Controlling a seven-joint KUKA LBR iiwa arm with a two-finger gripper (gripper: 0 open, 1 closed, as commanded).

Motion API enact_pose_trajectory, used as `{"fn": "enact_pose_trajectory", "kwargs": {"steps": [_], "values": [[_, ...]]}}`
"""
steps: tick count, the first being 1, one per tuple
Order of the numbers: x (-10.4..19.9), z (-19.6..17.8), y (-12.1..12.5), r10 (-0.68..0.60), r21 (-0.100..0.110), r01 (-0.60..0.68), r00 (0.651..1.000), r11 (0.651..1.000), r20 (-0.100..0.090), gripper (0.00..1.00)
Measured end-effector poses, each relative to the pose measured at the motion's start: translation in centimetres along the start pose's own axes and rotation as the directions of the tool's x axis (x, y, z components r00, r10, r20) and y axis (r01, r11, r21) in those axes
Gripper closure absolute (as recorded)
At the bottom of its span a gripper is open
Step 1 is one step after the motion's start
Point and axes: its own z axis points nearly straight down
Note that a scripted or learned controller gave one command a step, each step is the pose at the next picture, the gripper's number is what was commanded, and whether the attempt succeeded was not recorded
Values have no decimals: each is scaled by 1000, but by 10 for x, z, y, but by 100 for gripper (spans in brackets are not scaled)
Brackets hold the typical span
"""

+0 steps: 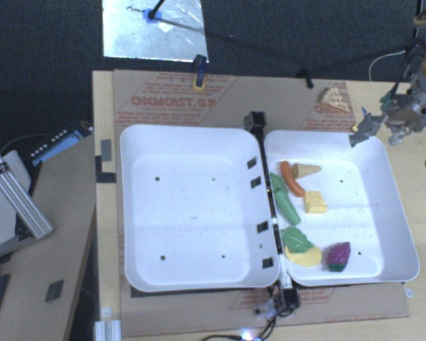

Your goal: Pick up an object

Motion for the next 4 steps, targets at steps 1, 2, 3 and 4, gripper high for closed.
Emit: {"fn": "enact_pose_trajectory", "kwargs": {"steps": [1, 2, 3, 4], "values": [[54, 153, 48, -7, 8, 7, 1000, 1000, -5, 0], [50, 132, 50, -4, -4, 4, 1000, 1000, 0, 100], [98, 106, 50, -5, -2, 5, 1000, 1000, -1, 100], [167, 21, 50, -8, -10, 8, 1000, 1000, -3, 100]]}}
